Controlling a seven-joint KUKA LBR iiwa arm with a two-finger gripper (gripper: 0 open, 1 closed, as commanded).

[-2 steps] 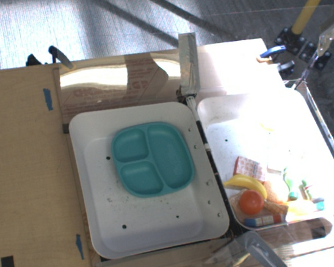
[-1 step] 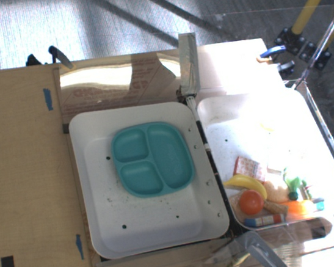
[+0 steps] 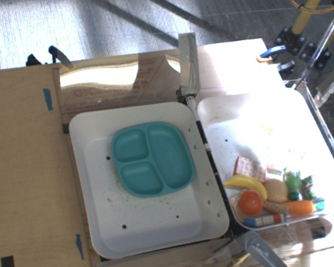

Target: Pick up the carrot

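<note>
The carrot (image 3: 299, 207) is a short orange piece lying flat near the front right corner of the right bin (image 3: 256, 111). It is packed in among other play food. A brown potato-like piece (image 3: 276, 190) lies just behind it, and a red tomato (image 3: 250, 202) to its left. A thin brown stick (image 3: 275, 208) touches its left end.
The same corner holds a yellow banana (image 3: 245, 181), a red-and-white packet (image 3: 246, 165), a green item (image 3: 293, 183) and a flat striped packet (image 3: 264, 221). A teal three-compartment plate (image 3: 152, 158) lies in the left bin (image 3: 103, 231). Cardboard (image 3: 22, 181) covers the left side of the bench.
</note>
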